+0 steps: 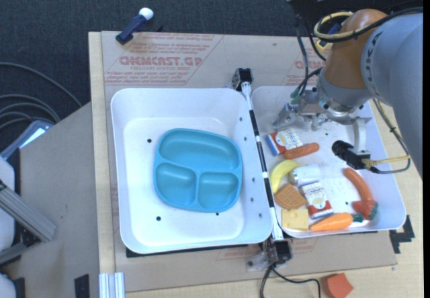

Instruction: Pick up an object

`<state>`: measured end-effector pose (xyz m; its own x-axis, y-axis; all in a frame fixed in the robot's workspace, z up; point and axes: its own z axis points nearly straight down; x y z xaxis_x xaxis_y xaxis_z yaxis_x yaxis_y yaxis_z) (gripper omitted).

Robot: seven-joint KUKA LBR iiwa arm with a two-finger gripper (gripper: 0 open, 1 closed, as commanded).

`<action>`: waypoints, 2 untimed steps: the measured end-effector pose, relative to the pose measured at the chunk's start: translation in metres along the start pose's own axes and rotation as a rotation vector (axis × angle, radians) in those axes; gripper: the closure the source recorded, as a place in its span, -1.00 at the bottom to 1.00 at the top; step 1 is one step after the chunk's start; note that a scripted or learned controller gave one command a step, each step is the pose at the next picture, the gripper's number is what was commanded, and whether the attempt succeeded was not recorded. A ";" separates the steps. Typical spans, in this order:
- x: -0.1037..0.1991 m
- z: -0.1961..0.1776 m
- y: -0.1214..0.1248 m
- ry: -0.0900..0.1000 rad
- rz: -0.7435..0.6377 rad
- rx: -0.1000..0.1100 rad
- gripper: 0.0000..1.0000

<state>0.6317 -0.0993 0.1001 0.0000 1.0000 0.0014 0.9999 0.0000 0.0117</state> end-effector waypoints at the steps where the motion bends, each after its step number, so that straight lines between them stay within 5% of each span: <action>1: -0.001 0.016 0.035 -0.002 -0.001 0.011 -1.00; 2: 0.006 0.015 -0.015 -0.001 0.001 0.014 -1.00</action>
<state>0.6168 -0.0935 0.0845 0.0005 1.0000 0.0006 1.0000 -0.0005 -0.0026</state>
